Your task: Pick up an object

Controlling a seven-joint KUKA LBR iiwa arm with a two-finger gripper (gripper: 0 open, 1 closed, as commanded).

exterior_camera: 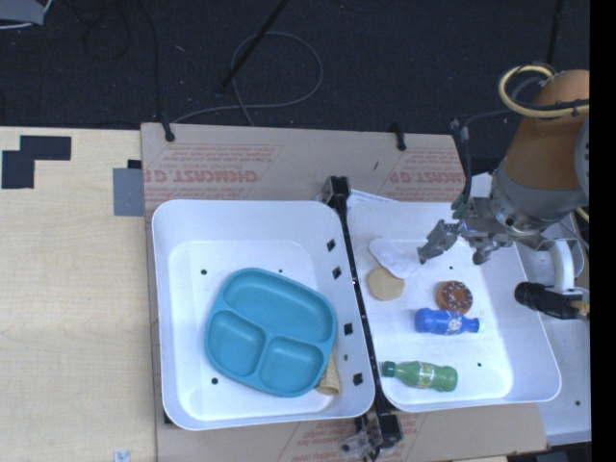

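Observation:
My gripper (458, 248) hangs over the back of the right bin (534, 373), fingers spread open with nothing between them. Just below it lies a chocolate-frosted doughnut (454, 296). A blue bottle (446, 322) lies on its side in front of the doughnut. Near the bin's front edge lies a green bottle (421, 374). To the left of the gripper are a white flat piece (393, 254) and a tan round cookie (385, 284).
The left bin (183, 258) holds a blue divided plate (270, 331) with a tan cone-like piece (329, 383) poking out from under its front right corner. A black divider (351, 287) runs between the bins. Cardboard lies under both.

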